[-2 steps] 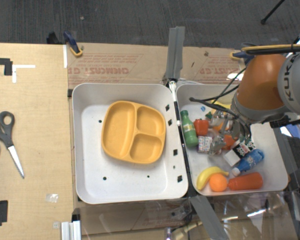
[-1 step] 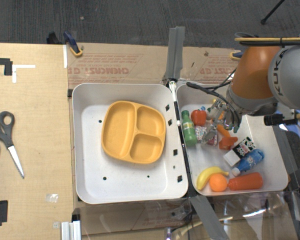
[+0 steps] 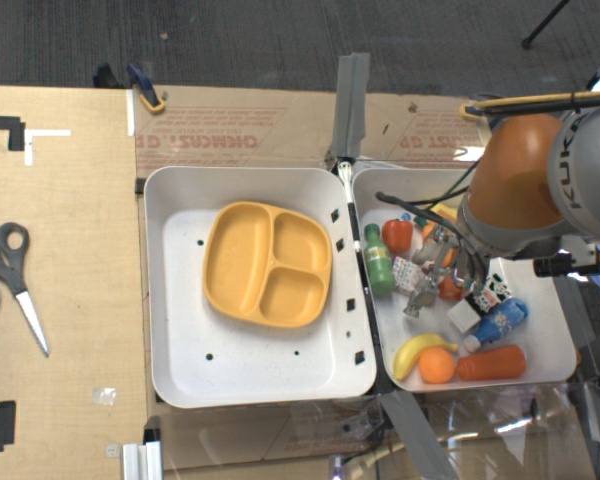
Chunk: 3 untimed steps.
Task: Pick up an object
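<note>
Fingers (image 3: 420, 303) of the gripper (image 3: 427, 286) hang among toys in the right bin (image 3: 555, 368); whether they are spread or pinching is unclear. "KUKA" lettering marks the arm (image 3: 570, 183). Nearby lie a green bottle (image 3: 378, 264), banana (image 3: 416, 351) and orange (image 3: 437, 365).
</note>
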Motion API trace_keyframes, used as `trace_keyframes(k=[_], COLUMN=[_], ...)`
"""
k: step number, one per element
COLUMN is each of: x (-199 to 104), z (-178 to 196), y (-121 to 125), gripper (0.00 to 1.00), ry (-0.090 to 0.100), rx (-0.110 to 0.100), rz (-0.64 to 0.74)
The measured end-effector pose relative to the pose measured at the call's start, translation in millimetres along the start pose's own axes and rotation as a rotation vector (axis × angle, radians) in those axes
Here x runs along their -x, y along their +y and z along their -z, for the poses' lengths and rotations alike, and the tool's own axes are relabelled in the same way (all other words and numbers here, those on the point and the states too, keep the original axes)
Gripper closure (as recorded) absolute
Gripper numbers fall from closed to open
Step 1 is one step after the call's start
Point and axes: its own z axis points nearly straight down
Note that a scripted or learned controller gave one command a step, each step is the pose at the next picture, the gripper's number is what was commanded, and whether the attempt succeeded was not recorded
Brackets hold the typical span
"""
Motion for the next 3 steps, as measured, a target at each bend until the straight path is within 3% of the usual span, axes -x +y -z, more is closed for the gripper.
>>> trace_keyframes(k=[1,2,3], x=[73.1,73.0,66.6], z=[1.9,11.0,129.5], y=[11.5,12.1,67.7], gripper=[0.00,1.00,1.00], ry=[-0.004,-0.004,-0.003], rx=[0.002,0.001,0.001], rz=[-0.015,-0.011,0.007])
